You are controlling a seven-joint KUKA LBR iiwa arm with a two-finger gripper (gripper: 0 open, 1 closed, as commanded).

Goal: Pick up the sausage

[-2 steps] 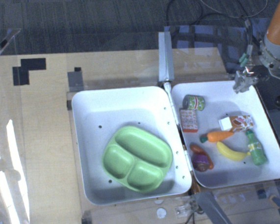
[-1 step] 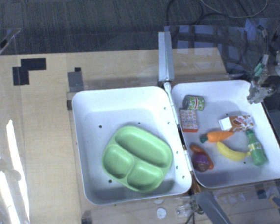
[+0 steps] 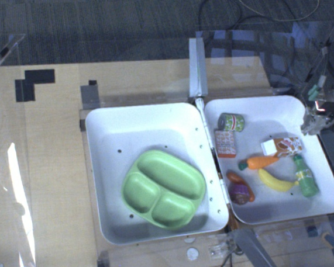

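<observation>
Left bin [image 3: 99, 166], fixed overhead view: a green divided plate [image 3: 163, 188] lies alone in it, well apart from anything I am after.

Across the divider, at the near-left corner of the right bin [image 3: 271, 114], lies what I take for the sausage [image 3: 236, 178]: a short reddish-brown piece close to the bin's left wall, touching a purple rounded item [image 3: 240, 194] that covers part of it; its long axis appears to run from upper left to lower right in the view, though the overlap makes that hard to read. Above it stand a red-and-white box [image 3: 225, 143] and a green can [image 3: 232, 122]; just to its right come a carrot [image 3: 262, 162] and a banana [image 3: 275, 181], then a green bottle [image 3: 305, 180] near the right wall.

At the far right, my gripper [image 3: 314, 123] hangs over the right rim of that bin, toward its upper corner; whether it is open or closed I cannot tell from here, and I see nothing held in it. The sausage lies well apart from me, to the left and toward the bottom of the view, with the carrot and banana between; I judge the reach must cross nearly the whole bin and come down clear of the purple neighbour.
</observation>
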